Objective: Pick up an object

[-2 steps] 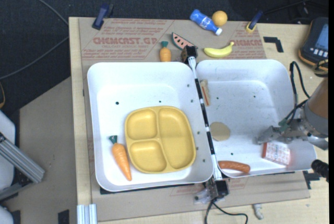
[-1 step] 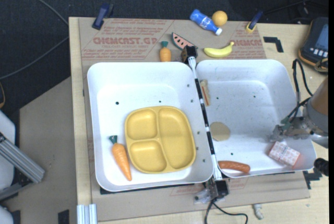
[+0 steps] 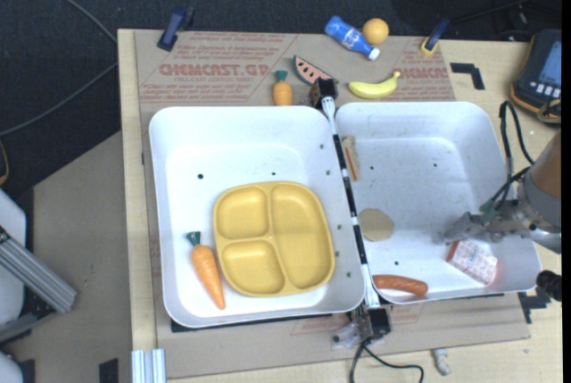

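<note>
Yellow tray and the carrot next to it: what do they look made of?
Yellow tray: likely moulded plastic, semi-matte; uniform colour, rounded divider ridges, three compartments. Carrot: probably toy plastic or rubber; flat even orange, smooth skin, dark green stub at its top. Both lie in the left bin.

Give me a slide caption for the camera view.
Gripper low in the right bin beside a red-and-white packet; yellow tray and carrot in the left bin.

Tool (image 3: 466, 229) above red-white packet (image 3: 472, 259)

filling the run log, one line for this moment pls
gripper: low in right white bin | beside red-and-white packet | grasp: cannot tell | orange sausage: untouched
</note>
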Action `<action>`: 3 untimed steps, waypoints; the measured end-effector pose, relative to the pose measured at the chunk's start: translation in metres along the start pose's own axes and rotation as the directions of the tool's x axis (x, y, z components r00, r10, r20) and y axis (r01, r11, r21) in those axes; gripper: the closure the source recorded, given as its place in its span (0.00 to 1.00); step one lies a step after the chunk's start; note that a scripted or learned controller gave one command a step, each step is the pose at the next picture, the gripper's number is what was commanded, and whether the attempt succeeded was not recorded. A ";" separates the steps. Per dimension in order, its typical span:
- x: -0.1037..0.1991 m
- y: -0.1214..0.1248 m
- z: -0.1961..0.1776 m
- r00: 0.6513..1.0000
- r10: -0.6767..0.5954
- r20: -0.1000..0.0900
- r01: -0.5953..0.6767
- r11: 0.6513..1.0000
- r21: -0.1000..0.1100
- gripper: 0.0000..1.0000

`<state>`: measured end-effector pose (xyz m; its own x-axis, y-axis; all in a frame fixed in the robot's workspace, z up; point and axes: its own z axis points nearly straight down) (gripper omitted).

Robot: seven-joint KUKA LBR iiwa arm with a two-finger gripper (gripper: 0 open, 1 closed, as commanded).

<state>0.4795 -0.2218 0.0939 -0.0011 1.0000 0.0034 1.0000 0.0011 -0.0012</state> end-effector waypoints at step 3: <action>0.025 0.000 0.000 1.000 0.002 0.003 -0.002 1.000 -0.001 0.00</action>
<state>0.4791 -0.1963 0.0940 0.0004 1.0000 0.0002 1.0000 -0.0004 0.0000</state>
